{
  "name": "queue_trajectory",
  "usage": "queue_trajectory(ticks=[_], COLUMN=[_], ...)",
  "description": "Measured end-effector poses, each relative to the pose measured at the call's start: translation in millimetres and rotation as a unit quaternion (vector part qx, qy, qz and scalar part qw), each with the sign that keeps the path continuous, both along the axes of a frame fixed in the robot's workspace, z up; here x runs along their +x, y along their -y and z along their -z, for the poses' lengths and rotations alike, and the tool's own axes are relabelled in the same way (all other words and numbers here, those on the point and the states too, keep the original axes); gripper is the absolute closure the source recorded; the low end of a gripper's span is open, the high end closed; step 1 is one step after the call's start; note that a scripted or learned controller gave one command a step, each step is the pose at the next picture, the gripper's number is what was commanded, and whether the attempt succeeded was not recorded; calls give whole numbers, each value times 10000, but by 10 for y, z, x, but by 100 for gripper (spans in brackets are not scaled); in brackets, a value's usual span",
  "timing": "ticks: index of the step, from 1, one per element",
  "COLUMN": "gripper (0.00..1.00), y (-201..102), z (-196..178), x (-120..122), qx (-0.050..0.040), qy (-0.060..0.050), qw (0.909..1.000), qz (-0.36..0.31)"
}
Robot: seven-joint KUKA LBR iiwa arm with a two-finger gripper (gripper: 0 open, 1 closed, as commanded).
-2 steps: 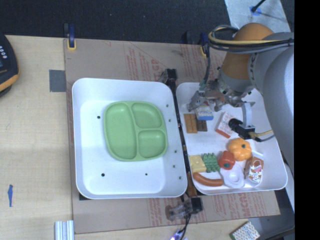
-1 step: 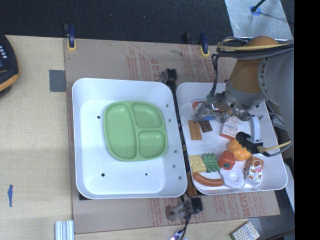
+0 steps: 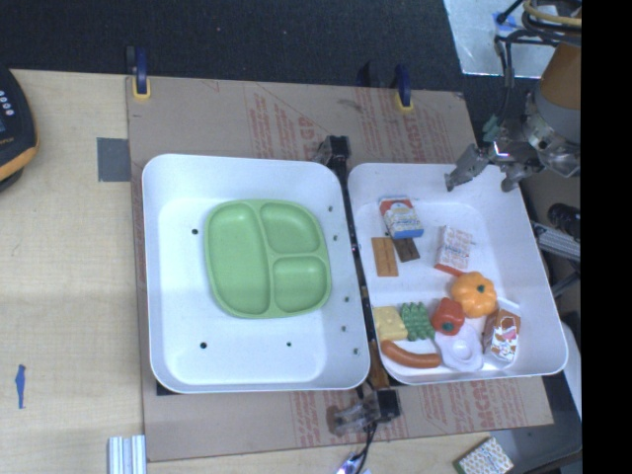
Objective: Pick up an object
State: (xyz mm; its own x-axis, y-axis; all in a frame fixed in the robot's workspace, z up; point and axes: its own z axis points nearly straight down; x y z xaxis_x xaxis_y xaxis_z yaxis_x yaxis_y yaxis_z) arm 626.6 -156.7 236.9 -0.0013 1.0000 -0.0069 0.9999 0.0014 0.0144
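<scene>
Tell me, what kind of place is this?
Probably a robot lab bench: a gripper hangs over a white bin of toy food, beside another bin holding a green plate.

Glossy white plastic bins, matt green plastic tray, cardboard underlay.

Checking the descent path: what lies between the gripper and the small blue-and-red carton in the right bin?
In the camera view, only bare white bin floor separates the gripper from the carton.

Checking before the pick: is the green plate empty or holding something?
Empty. The green plate in the left bin shows three bare compartments.
</scene>
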Motion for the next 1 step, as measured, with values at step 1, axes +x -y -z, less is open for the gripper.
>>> queue_trajectory(ticks=[1], gripper=[0], y=[-566], z=[1142], x=[-429], qx=[56], qy=[-156], qw=[9999], qz=[-33])
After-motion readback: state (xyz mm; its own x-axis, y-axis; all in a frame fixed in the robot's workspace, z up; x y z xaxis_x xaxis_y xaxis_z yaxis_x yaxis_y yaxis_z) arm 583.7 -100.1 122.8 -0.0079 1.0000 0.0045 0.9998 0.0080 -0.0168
